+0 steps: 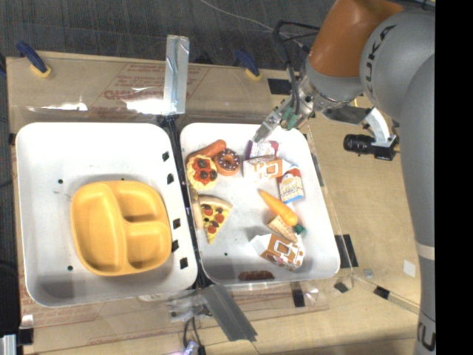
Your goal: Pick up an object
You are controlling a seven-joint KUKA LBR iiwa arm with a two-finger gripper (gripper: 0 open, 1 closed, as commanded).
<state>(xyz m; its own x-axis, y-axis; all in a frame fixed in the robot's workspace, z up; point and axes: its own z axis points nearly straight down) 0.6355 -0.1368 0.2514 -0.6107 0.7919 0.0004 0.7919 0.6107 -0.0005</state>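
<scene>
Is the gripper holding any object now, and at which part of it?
Nothing is held. The gripper hangs over the right bin's far edge, above a small purple carton, with nothing between its jaws.

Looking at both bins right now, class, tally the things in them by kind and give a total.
Yellow divided tray: 1
Pizza pieces: 2
Sausage: 1
Doughnut: 1
Carrot: 1
Small printed packets: 3
Total: 9

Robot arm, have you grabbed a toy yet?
Not yet. The gripper hovers low over the right bin's far edge, above the small carton, with nothing seen between its fingers. The carrot and pizza slice lie untouched. Closing on something and lifting remain.
</scene>
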